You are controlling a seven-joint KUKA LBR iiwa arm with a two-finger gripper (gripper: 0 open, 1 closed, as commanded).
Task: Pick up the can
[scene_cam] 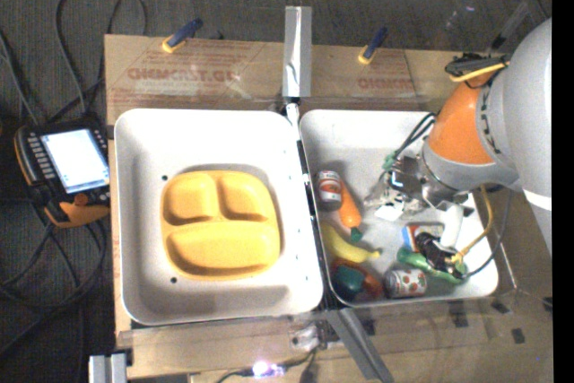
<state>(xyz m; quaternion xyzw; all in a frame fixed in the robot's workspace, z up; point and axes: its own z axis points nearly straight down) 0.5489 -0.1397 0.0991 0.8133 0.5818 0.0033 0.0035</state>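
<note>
Right bin (359, 139), front edge: front can (405, 282), lying on its side, near a red-and-green fruit (350, 280). Next back: banana (352, 248), then carrot (350, 213). Further back, against the bin's left wall: rear can (330, 189), red-labelled, touching the carrot. Gripper (401, 193) hangs mid-bin, between the two cans; whether the jaws are open or closed cannot be told. Likely hazards: the lying can rolling away under contact; the wall and carrot crowding the rear can, so the jaws catch produce instead.
</note>
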